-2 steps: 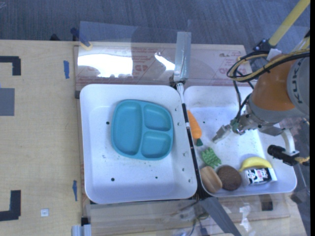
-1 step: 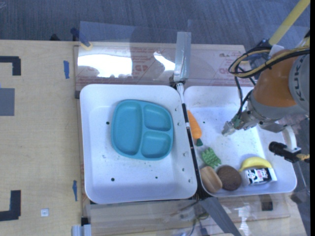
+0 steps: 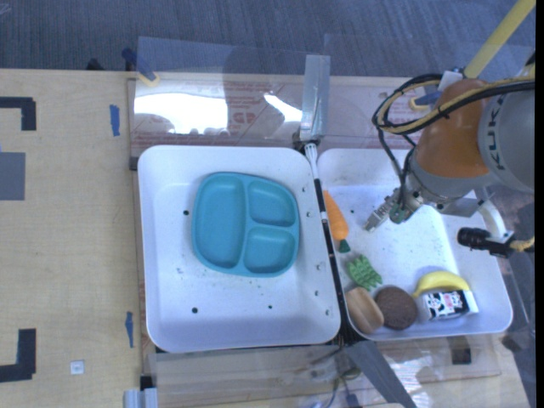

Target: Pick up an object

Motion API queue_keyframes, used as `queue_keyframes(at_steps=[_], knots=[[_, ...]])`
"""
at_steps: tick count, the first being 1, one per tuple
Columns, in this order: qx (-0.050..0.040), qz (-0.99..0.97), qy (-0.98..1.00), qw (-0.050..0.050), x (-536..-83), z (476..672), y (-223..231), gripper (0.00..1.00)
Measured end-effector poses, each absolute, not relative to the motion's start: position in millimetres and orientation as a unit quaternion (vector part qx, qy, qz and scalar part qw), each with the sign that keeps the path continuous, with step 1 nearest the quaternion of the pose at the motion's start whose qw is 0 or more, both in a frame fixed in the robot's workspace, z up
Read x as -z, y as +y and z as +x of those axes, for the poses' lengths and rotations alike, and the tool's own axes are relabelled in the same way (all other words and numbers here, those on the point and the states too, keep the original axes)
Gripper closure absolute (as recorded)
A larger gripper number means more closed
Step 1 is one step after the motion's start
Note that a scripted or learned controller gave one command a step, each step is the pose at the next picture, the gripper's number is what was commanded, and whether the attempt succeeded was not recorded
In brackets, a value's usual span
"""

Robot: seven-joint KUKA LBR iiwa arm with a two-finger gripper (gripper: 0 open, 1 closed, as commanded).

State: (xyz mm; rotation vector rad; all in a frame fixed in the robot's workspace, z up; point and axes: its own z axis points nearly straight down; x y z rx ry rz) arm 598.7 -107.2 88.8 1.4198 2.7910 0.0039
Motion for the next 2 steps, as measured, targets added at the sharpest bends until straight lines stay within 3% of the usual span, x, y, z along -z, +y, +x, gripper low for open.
queue_keyframes(at_steps=[1, 2], knots=[[-0.0011, 0.393, 0.92, 0.005, -88.5, 619.9, -100.0, 1.0], [-0.0019, 0.324, 0.946, 0.008, -227.4, 649.2, -94.1, 1.0]])
